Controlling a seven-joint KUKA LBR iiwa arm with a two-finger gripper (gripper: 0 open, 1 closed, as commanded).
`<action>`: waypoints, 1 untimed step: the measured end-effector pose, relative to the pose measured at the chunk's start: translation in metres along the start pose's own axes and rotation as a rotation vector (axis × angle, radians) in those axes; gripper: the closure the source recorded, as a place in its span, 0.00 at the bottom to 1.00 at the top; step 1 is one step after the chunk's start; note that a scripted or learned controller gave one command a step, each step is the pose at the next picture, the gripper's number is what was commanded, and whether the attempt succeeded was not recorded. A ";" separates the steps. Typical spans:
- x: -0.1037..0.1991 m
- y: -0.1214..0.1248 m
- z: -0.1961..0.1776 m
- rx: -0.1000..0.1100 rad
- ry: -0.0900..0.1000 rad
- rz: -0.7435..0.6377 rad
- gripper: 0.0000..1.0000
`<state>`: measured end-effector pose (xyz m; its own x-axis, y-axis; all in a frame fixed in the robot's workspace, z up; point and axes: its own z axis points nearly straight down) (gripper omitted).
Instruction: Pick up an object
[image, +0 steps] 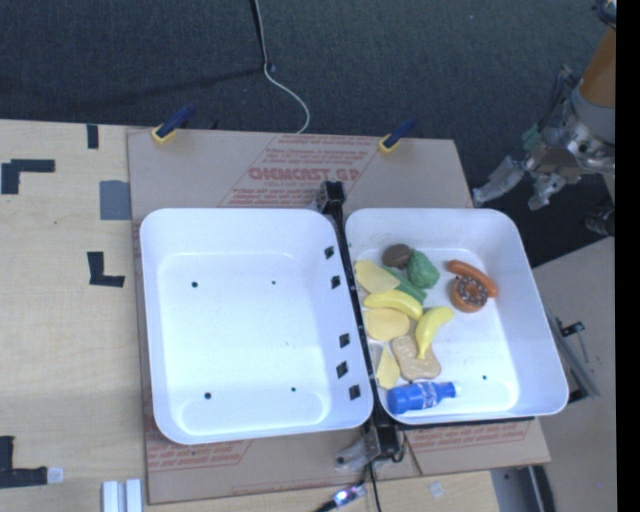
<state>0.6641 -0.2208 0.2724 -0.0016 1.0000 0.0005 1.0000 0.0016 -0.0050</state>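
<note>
Camera view: the gripper (548, 170) hangs beyond the far right corner of the right bin (520, 300), above the dark floor and outside the rim; its state I cannot tell, since the end of the arm is small and blurred here. The things to pick all lie in the right bin, so they sit toward the near left of the gripper. Closest to it are the donut (468, 293) and the sausage (470, 272) touching the donut's far side. The blue bottle (421, 397) lies by the near wall, its long axis running left to right. The banana (431, 328) lies between the donut and the bottle. Left of the right bin stands the left bin (240, 230). Beyond both bins the cardboard (300, 170) reads "CHEMCAST", red print, upside-down
</note>
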 end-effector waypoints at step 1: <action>0.112 0.005 0.041 0.004 0.004 -0.010 0.00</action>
<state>0.6689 -0.1088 0.2313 -0.0113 0.9999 0.0048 0.9999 0.0113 -0.0088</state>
